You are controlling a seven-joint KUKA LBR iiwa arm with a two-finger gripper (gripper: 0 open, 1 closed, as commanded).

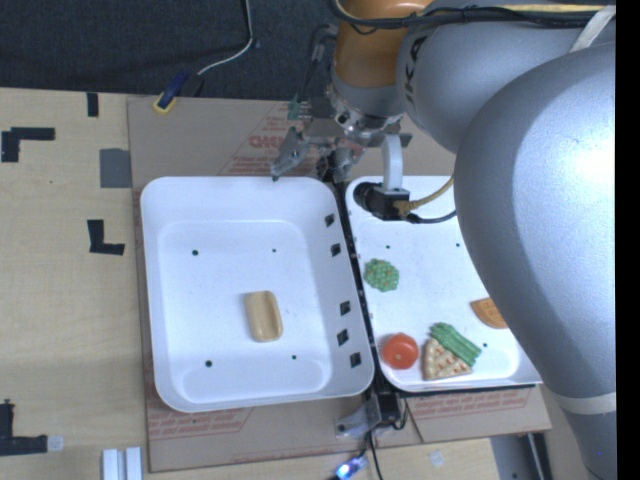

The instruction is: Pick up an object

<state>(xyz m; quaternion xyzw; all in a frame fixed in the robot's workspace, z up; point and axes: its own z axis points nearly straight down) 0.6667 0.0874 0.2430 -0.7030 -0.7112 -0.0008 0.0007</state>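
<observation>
A tan bread roll (264, 315) lies alone in the left white bin (160, 298), a little below its middle. The right white bin (430, 278) holds a green broccoli floret (381, 274), a red tomato (400, 350), a tan wedge-shaped piece (440, 361) and a green pod (457, 340) lying on it. An orange piece (487, 313) is partly hidden behind the arm. My gripper (312, 161) hangs over the far rim where the two bins meet. Its fingers are spread open with nothing between them.
The big grey arm (540, 168) covers the right part of the right bin. Both bins rest on a cardboard sheet (200, 128) on the wooden bench. A black cable connector (378, 200) hangs just right of the gripper.
</observation>
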